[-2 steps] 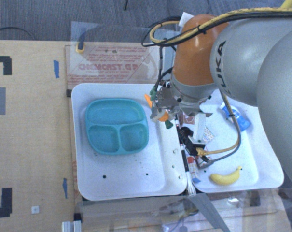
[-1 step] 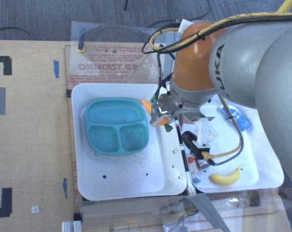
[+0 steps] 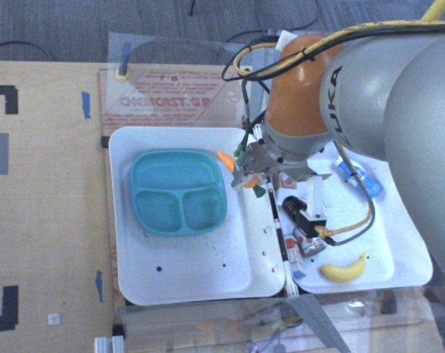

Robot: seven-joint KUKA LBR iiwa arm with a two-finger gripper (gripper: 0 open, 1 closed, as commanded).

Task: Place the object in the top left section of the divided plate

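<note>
End effector (image 3: 246, 173) low over the inner edge of the left bin (image 3: 193, 271), arm reaching in from the view's right. How wide it stands: cannot tell, wrist hides it. Small orange object (image 3: 225, 159) touching or just beside it on the view's left; grip unconfirmed. Teal divided plate (image 3: 141, 169) farther left in the same bin, its right rim near the orange object. Small green piece (image 3: 260, 191) just below the end effector. Right bin (image 3: 399, 256): banana (image 3: 345, 268) well below and right, blue object (image 3: 358, 180) to the right.
</note>
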